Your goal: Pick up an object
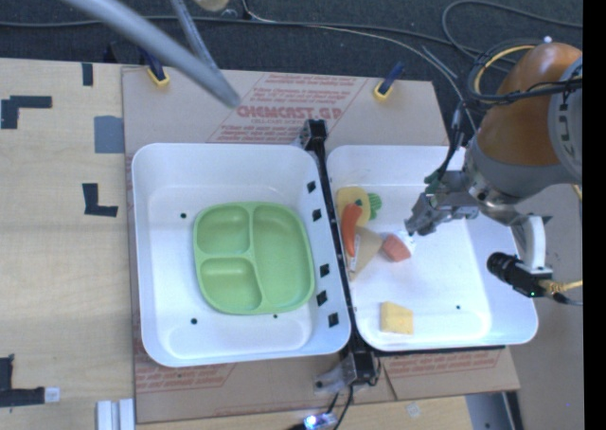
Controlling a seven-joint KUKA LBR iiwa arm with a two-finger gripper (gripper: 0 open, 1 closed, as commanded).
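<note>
My gripper (419,223) hangs low over the middle of the right bin (483,324), reaching in from the right under the orange-banded wrist. A small pink-red piece (396,249) lies just below and left of the fingertips, apart from them. Further left, against the divider, lie an orange carrot-like stick (351,227), a yellow piece (351,198) and a bit of green (373,201). A yellow cheese-like wedge (398,318) rests near the bin's front. Nothing shows between the fingers.
The left bin (156,182) holds a green divided plate (254,258). A black divider with clips (328,229) runs between the bins. Cables cross the dark floor behind, and a grey pole slants across the upper left.
</note>
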